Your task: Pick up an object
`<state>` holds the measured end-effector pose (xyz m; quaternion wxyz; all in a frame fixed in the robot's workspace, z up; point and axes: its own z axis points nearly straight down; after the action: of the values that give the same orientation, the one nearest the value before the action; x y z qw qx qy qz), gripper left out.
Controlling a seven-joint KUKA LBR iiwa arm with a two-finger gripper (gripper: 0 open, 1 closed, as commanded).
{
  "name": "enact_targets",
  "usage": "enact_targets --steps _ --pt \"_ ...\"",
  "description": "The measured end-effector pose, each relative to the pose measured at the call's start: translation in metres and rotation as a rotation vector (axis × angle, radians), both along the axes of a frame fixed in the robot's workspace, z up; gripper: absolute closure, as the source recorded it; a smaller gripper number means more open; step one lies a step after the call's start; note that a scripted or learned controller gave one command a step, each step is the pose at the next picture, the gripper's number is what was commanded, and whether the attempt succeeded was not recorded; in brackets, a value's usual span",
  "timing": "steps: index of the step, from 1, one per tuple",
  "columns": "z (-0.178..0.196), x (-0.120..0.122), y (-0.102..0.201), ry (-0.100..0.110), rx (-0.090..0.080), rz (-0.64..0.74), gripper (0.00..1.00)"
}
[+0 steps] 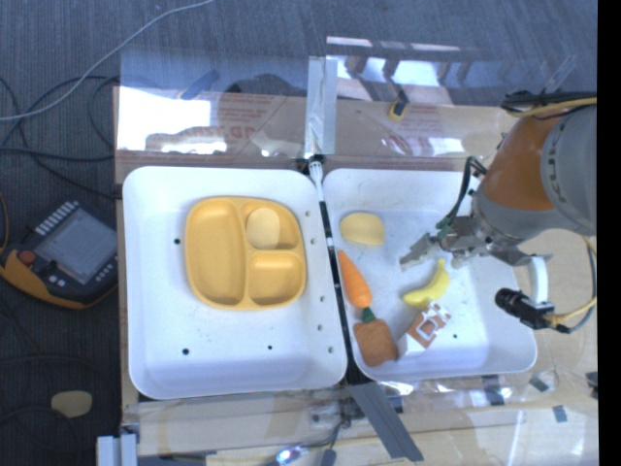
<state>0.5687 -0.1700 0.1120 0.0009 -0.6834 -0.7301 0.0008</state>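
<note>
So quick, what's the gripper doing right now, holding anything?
Gripper: in the right bin, just above the banana; nothing visibly held, and its state cannot be told from this view.

We cannot make out how the hand (432, 249) stands above the banana's (429, 285) upper end. Behind the hand, the arm (543, 178) runs off the picture's edge. The small card's (428, 326) print below the hand is unreadable.

A handheld control pendant (60, 251) and loose cables (116, 25) lie on the dark floor.
</note>
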Motion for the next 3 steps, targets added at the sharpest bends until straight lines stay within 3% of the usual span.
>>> enact_targets --steps 1,2,3 --pt "-0.022 0.0 0.007 -0.009 -0.005 0.101 0.0" --pt "-0.01 0.003 0.008 -0.017 -0.004 0.101 1.0" --pt "-0.005 -0.06 0.063 0.0 0.0 0.004 1.0"
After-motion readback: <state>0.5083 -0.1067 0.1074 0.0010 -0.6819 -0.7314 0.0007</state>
